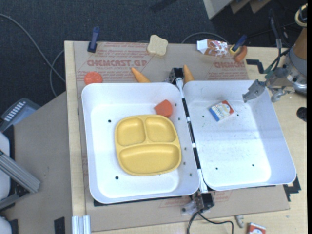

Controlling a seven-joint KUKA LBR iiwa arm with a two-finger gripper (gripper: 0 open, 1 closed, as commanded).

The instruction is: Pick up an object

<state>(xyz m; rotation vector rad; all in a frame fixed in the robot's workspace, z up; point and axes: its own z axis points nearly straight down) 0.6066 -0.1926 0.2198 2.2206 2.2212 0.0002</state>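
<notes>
Jaws [255, 89], whose opening I cannot tell, hang over the right bin's [273, 145] far right corner, near a small carton [222, 110].

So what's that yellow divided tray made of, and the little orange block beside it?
The yellow tray looks like moulded plastic: one even colour, rounded compartment walls and a soft satin sheen. The orange block touching its upper edge has a matte, uniform surface and blunt corners, so it may be foam or soft plastic; the view is too coarse to settle which.
</notes>
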